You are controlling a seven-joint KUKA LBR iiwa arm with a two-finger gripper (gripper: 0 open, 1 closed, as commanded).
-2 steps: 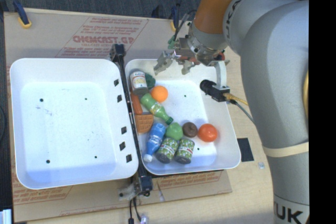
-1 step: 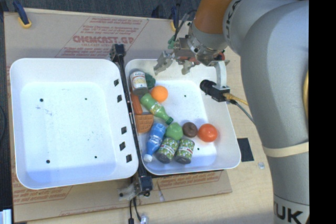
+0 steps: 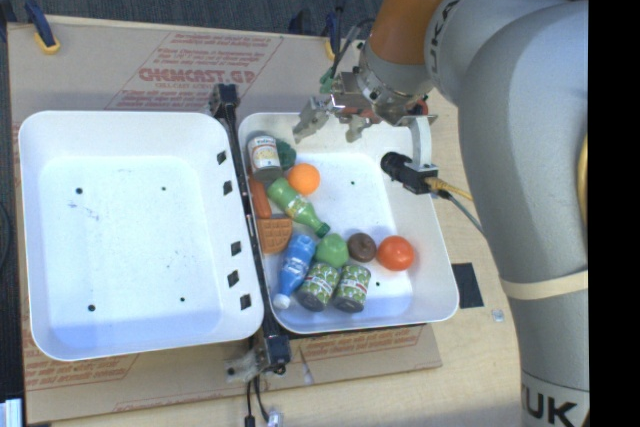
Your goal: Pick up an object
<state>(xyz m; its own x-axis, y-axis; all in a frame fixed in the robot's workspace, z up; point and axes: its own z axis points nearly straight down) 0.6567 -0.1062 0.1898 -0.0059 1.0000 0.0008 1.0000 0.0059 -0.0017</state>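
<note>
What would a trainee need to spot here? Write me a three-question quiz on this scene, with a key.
1. True or false: the gripper hangs over the far edge of the right bin.
2. Which lies nearest the right bin's right wall?
A. the blue bottle
B. the red ball
C. the small jar
3. Fill in: the two green cans lie side by side near the bin's ____ edge.

Key
1. True; it is above the bin's top rim and nothing shows between its fingers.
2. B
3. Near; they sit at the bottom of the view, just right of the blue bottle.
</note>
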